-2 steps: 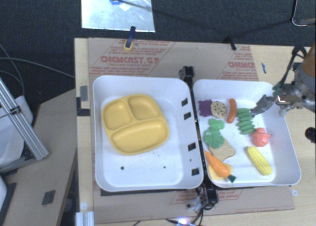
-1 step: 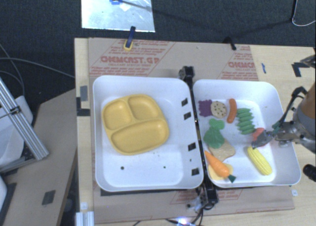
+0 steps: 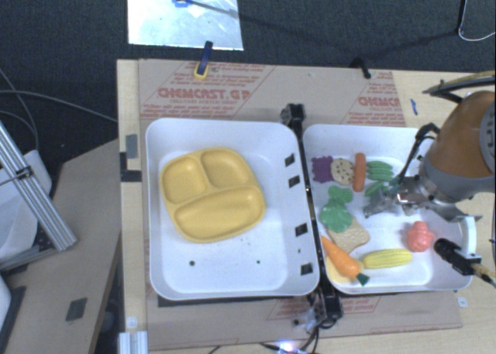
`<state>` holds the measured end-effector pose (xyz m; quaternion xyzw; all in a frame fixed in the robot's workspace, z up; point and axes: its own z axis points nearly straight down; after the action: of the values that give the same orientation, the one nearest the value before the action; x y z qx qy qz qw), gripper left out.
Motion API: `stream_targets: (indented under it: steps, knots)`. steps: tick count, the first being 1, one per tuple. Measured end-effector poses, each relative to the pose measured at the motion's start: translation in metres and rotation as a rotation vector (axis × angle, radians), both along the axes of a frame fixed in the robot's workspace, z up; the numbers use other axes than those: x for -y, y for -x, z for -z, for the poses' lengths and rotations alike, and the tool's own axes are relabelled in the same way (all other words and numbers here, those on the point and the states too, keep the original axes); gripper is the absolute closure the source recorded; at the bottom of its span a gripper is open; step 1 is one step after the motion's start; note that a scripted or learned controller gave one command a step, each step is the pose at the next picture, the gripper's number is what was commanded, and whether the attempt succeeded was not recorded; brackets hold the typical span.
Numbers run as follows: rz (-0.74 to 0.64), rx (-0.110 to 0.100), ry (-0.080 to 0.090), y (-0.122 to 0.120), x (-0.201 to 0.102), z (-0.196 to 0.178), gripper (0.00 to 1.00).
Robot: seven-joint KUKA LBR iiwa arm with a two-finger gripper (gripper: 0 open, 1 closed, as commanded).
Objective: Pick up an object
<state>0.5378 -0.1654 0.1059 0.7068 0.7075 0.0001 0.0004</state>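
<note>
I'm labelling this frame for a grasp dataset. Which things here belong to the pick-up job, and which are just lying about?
Job:
gripper
right bin
toy foods in it: carrot, corn cob, sausage, grapes, cookie, toast, pink piece

Lying about:
left bin
yellow divided plate

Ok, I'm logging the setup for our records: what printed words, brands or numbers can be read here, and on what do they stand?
"CHEMCAST G P" in red, on the brown sheet under the bins, left of centre behind the left bin.
"CHEMC...", the same red print again, on that sheet behind the right bin; the rest is too blurred to read.
Smaller red lines beneath both prints: too small to read.
</note>
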Motion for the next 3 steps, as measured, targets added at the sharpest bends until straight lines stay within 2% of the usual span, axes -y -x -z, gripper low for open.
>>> stream_targets:
  steps: [1,2,3]
  knots:
    - [-0.006,0.005,0.001,-0.057,-0.01,0.022,0.0]
    - [-0.004,0.01,0.004,-0.105,0.026,-0.035,0.0]
    - [-0.006,0.007,0.002,-0.133,0.027,0.021,0.0]
